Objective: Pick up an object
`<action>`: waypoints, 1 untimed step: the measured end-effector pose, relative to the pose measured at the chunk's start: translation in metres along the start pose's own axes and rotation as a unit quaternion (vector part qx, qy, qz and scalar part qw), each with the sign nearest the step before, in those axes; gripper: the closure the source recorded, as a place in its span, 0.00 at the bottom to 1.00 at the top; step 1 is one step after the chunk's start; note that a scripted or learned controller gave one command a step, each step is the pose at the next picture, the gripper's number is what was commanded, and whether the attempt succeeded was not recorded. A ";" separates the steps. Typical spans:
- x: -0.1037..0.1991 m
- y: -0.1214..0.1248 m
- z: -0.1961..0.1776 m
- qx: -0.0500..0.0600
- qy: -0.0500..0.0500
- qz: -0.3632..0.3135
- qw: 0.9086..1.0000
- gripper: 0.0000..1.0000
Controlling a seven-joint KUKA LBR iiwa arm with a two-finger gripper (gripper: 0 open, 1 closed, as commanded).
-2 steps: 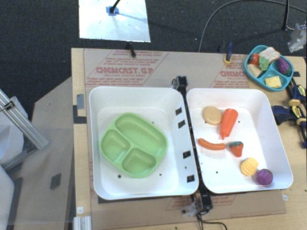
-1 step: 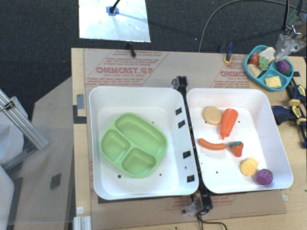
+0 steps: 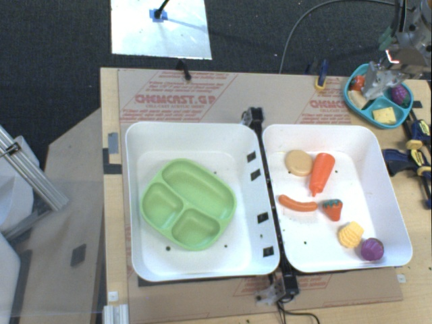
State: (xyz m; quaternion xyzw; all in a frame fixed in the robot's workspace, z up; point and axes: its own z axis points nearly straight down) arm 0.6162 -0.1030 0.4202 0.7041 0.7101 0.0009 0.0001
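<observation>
Plastic toy food lies in the right bin (image 3: 388, 201), and all of it looks light, hard and smooth, so it may slip. Nearest sit a purple ball (image 3: 371, 249) and a yellow corn piece (image 3: 350, 234), both round and likely to roll out of a pinch. Further back, a small strawberry (image 3: 331, 209) is just beside a thin sausage (image 3: 298, 204). Behind those, the carrot (image 3: 321, 173) rests against a tan bun (image 3: 298, 163); its long body is best gripped across the middle. The left bin (image 3: 142, 147) holds a green tray (image 3: 188, 204). Farthest, the gripper (image 3: 382, 78) hovers over a blue dish (image 3: 358, 104) on the table (image 3: 270, 90); whether it is spread or closed I cannot tell.
</observation>
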 end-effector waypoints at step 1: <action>-0.003 0.002 -0.012 -0.003 -0.001 0.001 1.000 1.00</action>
